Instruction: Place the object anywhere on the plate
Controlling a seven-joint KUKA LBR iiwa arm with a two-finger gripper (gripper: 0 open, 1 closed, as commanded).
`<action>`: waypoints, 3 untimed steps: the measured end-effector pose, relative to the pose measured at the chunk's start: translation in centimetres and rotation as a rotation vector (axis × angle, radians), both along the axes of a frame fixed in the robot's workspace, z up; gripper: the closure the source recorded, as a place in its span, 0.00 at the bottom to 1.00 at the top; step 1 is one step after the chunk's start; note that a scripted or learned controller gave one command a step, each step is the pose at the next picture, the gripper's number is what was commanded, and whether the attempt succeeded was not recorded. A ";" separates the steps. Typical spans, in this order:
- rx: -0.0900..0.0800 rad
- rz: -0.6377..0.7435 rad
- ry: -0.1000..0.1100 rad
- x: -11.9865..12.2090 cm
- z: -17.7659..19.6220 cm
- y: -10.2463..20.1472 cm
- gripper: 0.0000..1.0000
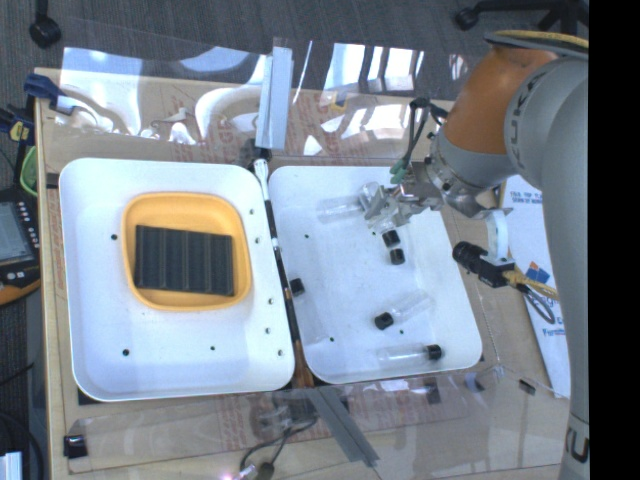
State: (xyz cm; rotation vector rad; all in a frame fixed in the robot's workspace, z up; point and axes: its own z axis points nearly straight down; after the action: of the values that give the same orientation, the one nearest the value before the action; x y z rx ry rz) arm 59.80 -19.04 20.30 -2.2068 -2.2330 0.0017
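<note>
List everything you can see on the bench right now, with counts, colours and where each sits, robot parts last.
bins: two, white, side by side on the bench.
plate: one, yellow, in the left bin.
ridged insert: one, dark grey, on the plate.
vials: about three or four, clear with black caps, scattered in the right bin; exact count hard to tell.
handheld unit: one, black and orange, at the far left edge.
gripper: one, metallic, low over the upper part of the right bin.
arm: one, grey with orange band, reaching in from the right.
</note>
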 end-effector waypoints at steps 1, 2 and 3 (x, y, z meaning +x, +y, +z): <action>0.001 -0.021 0.005 -8.2 -5.2 7.5 1.00; 0.000 0.073 0.000 -0.3 -1.1 12.1 1.00; -0.001 0.099 0.004 -2.0 -1.2 19.2 1.00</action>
State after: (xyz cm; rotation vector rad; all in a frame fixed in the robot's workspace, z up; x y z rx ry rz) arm 57.84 0.14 19.06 -2.0920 -2.3377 0.0071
